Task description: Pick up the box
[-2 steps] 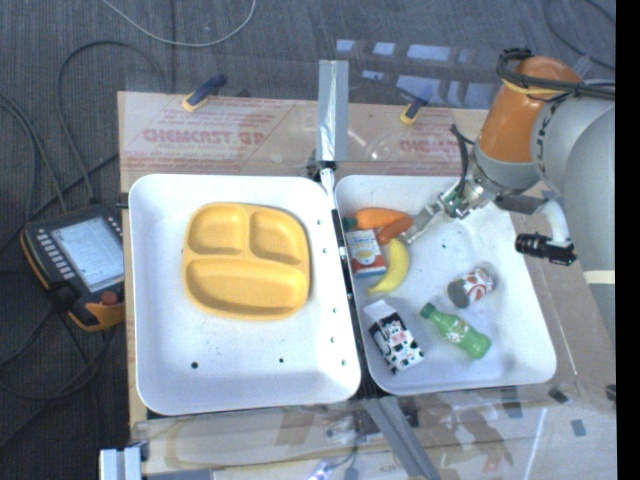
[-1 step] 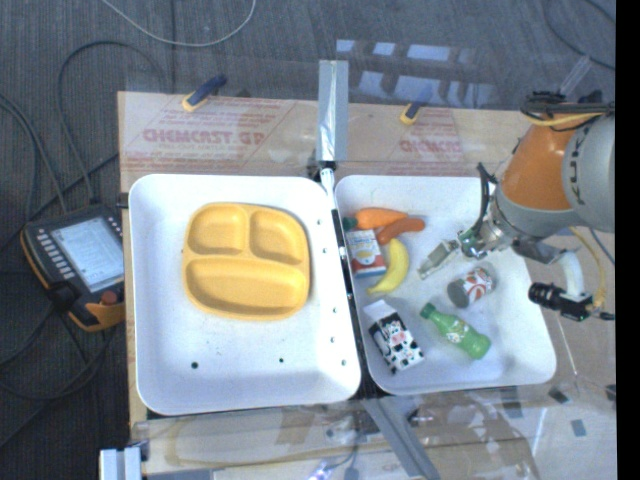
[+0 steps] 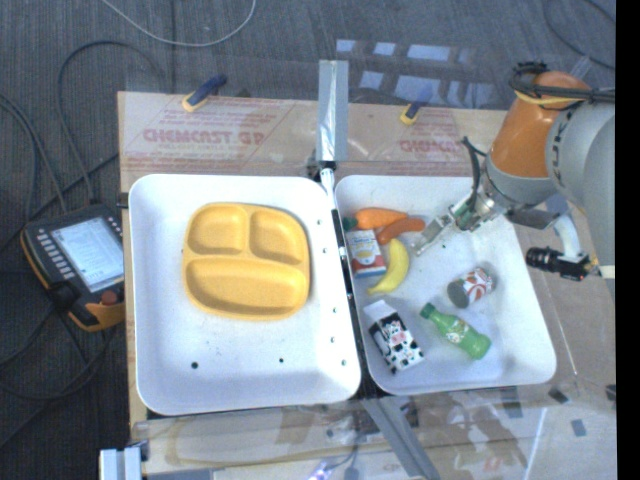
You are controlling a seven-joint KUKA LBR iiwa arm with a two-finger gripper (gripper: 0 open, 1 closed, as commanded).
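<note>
Basically, nothing was grasped at this point; the pick was judged not yet done.

Near edge, lower centre-right of the frame: the box, a small black-and-white cow-patterned carton, was seen lying flat near the lower-left corner of the right bin, untouched and well apart from the tool. Just to its right a green bottle was seen on its side, and above that a small can.

Mid frame: a banana and a second small carton with an orange-and-white label were noted against the bin's left wall, with a carrot behind them. Either carton could be meant by "box"; the cow one was taken as the target, as a judgement only. The left bin held a yellow divided tray.

Far, upper right of the frame: the gripper was seen low over the right bin, near the carrot's right end, reaching in on a slant. Finger spacing could not be told at this resolution; nothing was seen between them.

Left to do: move onto the box, close, lift.
</note>
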